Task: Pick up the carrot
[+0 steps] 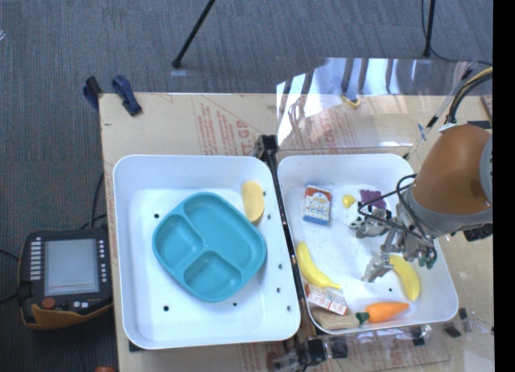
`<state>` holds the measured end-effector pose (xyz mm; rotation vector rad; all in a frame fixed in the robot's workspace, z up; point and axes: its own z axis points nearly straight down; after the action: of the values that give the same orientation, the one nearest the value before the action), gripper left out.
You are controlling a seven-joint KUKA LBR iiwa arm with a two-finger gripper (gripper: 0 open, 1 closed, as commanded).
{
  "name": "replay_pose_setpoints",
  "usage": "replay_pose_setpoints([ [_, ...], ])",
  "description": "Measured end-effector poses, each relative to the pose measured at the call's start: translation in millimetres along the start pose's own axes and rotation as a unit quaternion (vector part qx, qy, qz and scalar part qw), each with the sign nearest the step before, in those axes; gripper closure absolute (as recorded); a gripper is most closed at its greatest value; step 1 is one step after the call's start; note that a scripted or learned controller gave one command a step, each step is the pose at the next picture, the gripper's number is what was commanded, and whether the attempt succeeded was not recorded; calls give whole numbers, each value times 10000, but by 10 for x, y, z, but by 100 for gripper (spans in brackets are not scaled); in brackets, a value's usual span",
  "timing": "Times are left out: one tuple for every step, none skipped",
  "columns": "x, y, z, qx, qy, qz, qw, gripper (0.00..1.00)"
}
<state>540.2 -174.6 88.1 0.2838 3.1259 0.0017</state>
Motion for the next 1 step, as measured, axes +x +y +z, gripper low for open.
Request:
replay_pose_setpoints([
  [644,146,-16,-6,-35,14,10000,0],
])
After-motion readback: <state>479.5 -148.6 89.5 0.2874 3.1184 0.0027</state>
